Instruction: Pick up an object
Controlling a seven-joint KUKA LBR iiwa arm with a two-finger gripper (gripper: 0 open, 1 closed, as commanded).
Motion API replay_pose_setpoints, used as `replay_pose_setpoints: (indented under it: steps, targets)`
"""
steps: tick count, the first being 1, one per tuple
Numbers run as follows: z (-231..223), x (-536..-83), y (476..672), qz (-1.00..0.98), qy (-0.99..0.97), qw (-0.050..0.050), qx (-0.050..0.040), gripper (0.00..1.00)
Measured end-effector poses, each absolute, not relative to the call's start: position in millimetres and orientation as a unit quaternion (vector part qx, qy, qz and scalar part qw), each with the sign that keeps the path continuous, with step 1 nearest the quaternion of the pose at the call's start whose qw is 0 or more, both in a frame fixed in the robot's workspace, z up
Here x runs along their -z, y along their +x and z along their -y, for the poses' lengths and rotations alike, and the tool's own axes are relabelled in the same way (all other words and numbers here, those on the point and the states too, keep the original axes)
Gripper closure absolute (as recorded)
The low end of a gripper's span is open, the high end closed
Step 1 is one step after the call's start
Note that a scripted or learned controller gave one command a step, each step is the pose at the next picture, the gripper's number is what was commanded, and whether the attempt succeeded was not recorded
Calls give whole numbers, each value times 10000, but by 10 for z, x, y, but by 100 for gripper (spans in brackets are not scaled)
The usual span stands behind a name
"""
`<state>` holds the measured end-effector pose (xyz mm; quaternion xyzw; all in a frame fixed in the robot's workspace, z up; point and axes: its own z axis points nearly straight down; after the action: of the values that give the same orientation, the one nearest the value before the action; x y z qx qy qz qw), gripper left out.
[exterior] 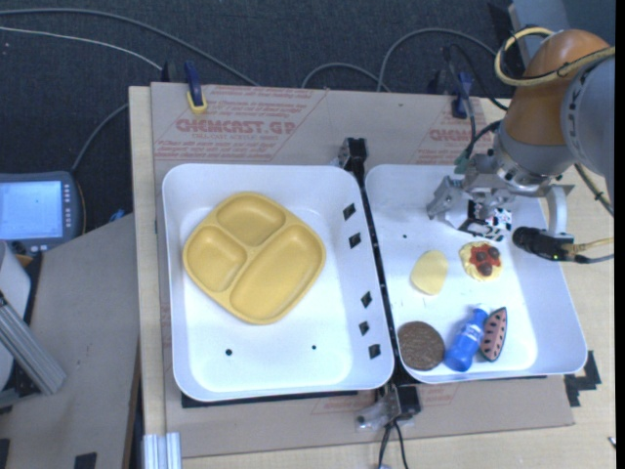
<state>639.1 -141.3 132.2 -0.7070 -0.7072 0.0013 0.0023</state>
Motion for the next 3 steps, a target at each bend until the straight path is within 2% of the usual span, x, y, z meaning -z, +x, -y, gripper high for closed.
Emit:
replay_pose_setpoints:
  steps: [1, 2, 3]
  targets:
    - [1432, -1091, 6446, 7071, -7071, -80, 44, 0]
    - [1447, -1193, 6456, 7073, -7068, -109, 39, 100]
    - [1499, -1690, 6390, 7072, -7070, -13, 11, 100]
